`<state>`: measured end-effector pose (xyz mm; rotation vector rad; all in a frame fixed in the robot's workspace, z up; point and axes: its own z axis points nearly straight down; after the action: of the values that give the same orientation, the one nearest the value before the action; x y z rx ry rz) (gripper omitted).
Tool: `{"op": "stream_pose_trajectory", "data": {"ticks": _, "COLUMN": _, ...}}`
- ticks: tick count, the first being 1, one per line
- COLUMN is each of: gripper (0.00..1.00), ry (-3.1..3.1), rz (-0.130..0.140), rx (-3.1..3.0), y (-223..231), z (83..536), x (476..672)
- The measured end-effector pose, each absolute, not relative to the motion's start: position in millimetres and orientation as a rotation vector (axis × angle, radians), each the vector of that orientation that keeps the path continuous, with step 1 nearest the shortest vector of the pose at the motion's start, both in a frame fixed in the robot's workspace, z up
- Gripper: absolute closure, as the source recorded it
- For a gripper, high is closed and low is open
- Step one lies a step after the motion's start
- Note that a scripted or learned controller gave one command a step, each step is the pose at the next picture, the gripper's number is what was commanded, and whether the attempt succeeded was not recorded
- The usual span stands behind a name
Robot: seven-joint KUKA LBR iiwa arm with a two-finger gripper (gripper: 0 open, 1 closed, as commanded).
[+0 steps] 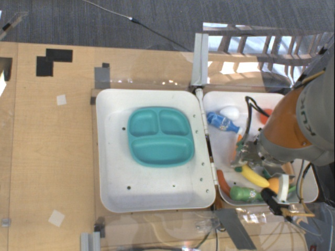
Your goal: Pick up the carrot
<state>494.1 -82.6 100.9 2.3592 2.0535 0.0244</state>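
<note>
**Carrot Not Yet Lifted — Arm Low in the Right Bin**

Nearest the camera lay the green bottle [246, 193], smooth and rounded, on its side at the front of the right bin [225, 102]. Just behind it sat a yellow banana [255, 177], glossy and curved. The carrot [223, 179] appeared to be the slim reddish-orange piece lying lengthwise against the bin's left wall, just beside the bottle — on the floor of the bin, with nothing around it.

The gripper [244, 157] hung low over the clutter, close above the banana and a little apart from the carrot; whether it was open or closed could not be told, since wrist and cables hid it. As a judgement, the pick was at the approach stage, with grasp and lift both left to do.

Farther back lay a blue-wrapped bottle [222, 122] and a white rounded object [230, 112]. The left bin [112, 192], matte white plastic, held a teal divided plate [160, 137] with three soft-edged compartments. Both bins rested on a pale wooden tabletop [47, 156].
</note>
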Motion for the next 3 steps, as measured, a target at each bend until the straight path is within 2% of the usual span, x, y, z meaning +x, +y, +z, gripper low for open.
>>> {"op": "stream_pose_trajectory", "data": {"ticks": 1, "gripper": 1.00, "ry": 1.691, "rz": 0.010, "rx": 2.646, "y": -17.0, "z": 185.3, "x": 488.8}}
{"op": "stream_pose_trajectory", "data": {"ticks": 2, "gripper": 1.00, "ry": 1.125, "rz": 0.001, "rx": 2.934, "y": 40.1, "z": 183.5, "x": 494.9}}
{"op": "stream_pose_trajectory", "data": {"ticks": 3, "gripper": 1.00, "ry": 0.880, "rz": 0.004, "rx": 3.017, "y": 76.8, "z": 184.0, "x": 487.6}}
